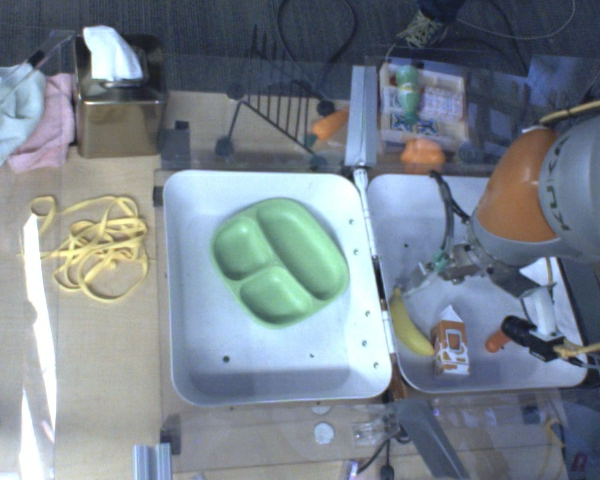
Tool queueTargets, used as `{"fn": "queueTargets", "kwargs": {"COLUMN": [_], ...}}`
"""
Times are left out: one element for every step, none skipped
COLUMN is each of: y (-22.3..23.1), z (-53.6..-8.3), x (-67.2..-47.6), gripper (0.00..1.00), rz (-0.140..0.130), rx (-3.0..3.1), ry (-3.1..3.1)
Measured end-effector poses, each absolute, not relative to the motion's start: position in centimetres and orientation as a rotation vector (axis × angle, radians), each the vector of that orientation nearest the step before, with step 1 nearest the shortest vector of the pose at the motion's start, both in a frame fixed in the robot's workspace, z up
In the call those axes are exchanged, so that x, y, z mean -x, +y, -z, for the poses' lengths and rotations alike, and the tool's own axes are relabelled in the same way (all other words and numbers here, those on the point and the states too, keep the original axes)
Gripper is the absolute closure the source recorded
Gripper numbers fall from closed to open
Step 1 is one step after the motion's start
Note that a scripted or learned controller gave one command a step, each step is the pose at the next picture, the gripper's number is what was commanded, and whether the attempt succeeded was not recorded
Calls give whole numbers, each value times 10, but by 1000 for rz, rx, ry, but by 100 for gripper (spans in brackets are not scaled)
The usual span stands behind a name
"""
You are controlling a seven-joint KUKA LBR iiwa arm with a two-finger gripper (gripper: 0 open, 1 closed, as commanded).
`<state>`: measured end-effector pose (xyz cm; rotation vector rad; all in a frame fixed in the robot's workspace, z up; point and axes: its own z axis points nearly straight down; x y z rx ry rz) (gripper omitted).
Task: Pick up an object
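a banana (pixel 410 326) lies in the right white bin (pixel 412 208), along its left wall near the front, curved and pointing toward the near edge. just to its right stands a small orange-and-white carton (pixel 451 346), close to the bin's front wall, near the banana but apart from it. further right in the same bin lies a small orange piece (pixel 494 343), partly hidden by black hardware on the arm.

the gripper (pixel 446 267) sits low over the middle of the right bin, above and behind the banana and carton. it is small and cluttered with cable, and nothing can be seen between its fingers; whether they are spread or pressed together cannot be told. behind it, the grey arm (pixel 580 193) with its orange band (pixel 520 203) comes in from the right and covers much of that bin's far right corner.

the left white bin (pixel 190 348) holds a green divided tray (pixel 279 260) with three compartments, resting near the centre and tilted diagonally.

on the wooden bench (pixel 90 368) to the left of the bins lies a loose tangle of yellow cord (pixel 92 245). behind it stands a brass-coloured tissue box (pixel 117 98) with a white tissue sticking up, and beside that, at the far left edge, a heap of pale blue and pink cloth (pixel 20 118).
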<state>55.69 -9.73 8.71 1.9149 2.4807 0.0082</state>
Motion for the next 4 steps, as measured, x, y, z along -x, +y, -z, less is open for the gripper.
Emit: {"fn": "queueTargets", "kwargs": {"y": [-92,-91,-30,-129], "z": [-87,-99,-232,-111], "x": [-490,-492,-502,-491], "gripper": [0,100,100,100], "rz": [-11,-18,-4,-9], "rx": [-2132,-2126,-2326,-2291], "ry": [2294,2297,2107,2136]}}
